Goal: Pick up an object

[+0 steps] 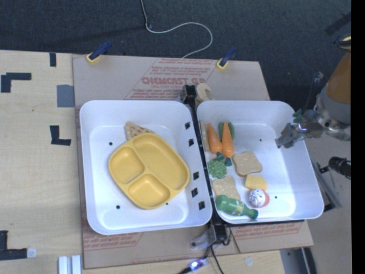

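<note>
Right bin (285,153): toy food (234,164) lies left of unreadable jaws.

End effector (288,137) low, angled leftward

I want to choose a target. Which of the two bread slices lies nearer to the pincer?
The upper bread slice, beside the carrots, is nearer the pincer; the other slice lies lower, by the green bottle.

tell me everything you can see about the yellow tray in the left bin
The yellow tray is a rounded, plastic-looking plate with three compartments, one large and two smaller, all bare. It lies flat and turned at an angle on the floor of the left bin. Its upper-left edge covers part of a tan cracker-like piece. Nothing else touches it.
</note>
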